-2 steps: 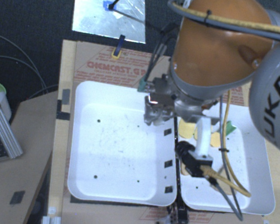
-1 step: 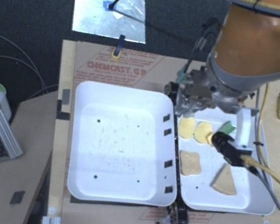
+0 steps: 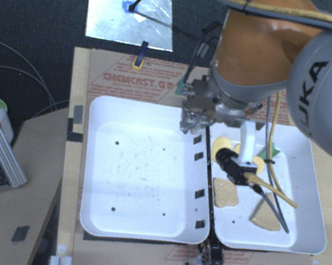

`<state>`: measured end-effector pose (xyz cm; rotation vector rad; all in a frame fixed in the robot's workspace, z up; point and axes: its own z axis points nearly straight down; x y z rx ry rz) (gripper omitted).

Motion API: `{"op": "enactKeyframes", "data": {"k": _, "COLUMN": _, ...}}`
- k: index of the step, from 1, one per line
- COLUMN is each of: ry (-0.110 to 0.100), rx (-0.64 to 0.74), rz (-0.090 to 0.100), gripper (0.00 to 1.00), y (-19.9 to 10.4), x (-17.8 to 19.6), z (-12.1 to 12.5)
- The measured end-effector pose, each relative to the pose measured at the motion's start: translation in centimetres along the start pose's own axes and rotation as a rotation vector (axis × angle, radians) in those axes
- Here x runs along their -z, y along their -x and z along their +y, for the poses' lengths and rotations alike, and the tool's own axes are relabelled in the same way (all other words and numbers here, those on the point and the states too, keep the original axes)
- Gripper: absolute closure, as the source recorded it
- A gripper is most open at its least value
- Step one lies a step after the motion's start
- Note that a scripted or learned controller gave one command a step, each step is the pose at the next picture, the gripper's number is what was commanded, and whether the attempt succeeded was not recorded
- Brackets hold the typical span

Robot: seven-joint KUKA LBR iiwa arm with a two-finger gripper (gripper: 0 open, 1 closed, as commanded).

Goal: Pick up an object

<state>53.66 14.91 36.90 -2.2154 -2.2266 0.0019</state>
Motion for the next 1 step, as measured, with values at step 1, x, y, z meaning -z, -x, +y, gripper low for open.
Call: {"op": "enactKeyframes", "data": {"k": 1, "ry": 0.014, "rx": -0.007, "rz": 0.002, "gripper": 1.0, "y": 3.59, "x": 9.01, "z": 1.33}}
